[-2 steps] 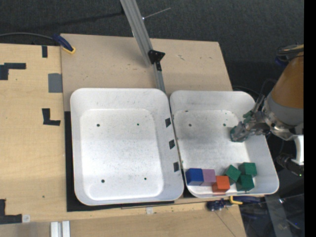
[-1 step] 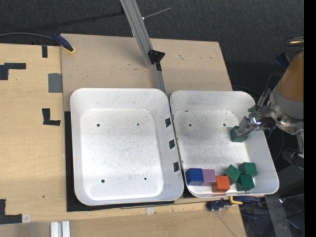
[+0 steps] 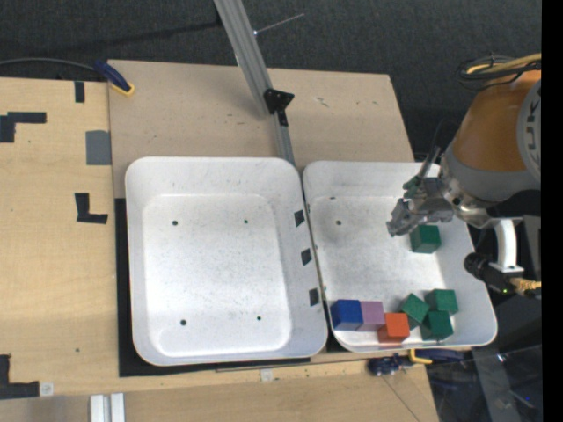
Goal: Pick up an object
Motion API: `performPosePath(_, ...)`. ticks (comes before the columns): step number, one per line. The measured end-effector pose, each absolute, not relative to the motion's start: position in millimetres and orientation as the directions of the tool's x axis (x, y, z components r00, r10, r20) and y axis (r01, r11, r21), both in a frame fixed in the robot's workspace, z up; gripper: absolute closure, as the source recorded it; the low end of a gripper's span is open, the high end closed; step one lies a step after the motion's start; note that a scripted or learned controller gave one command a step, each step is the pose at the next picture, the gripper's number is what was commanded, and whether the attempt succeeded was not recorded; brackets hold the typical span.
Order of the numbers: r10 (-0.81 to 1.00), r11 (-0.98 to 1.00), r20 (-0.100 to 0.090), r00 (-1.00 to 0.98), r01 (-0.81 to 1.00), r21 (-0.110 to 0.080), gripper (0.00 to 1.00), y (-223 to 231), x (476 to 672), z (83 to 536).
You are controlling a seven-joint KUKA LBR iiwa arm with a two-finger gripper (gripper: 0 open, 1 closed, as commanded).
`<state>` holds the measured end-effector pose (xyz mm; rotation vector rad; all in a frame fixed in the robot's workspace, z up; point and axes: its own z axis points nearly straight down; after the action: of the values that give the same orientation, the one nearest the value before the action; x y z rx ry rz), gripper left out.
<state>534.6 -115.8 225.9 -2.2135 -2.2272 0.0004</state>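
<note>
1. Jaws (image 3: 406, 221) sit low over the right bin (image 3: 352, 183), up in its far-right part, and whether they are parted or closed is impossible to tell from this slant.
2. Right beside the jaws, just below and to their right, sits a lone green cube (image 3: 426, 238); it looks to be touching or nearly touching the tips, but nothing shows it clamped between them.
3. Behind the jaws rises the grey wrist with its orange band (image 3: 493, 126), coming in from the right edge.
4. Well below the jaws, along the near wall of the same bin, a cluster of blocks is bunched together.
5. Farthest left in that cluster is a blue cube (image 3: 347, 313), with a pale purple block (image 3: 372, 312) pressed against its right side.
6. Next along is an orange block (image 3: 396, 326), tucked just below the purple one.
7. Three more green blocks close out the cluster: one (image 3: 414, 307) above the orange block, one (image 3: 444, 301) to its right, and one (image 3: 437, 325) lowest, near the bin's corner.
8. Far to the left of the jaws lies the left bin (image 3: 211, 170), white and speckled, its wall butted against the right bin's.
9. Both bins rest on the tan tabletop (image 3: 53, 192), and a slanted metal rod (image 3: 242, 33) runs down from the top toward the seam between them.
</note>
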Motion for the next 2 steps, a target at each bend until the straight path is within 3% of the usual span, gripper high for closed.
performPosePath(2,1.0,0.006,0.001,-0.006,1.0,-0.001,1.0,-23.2,575.8,211.9)
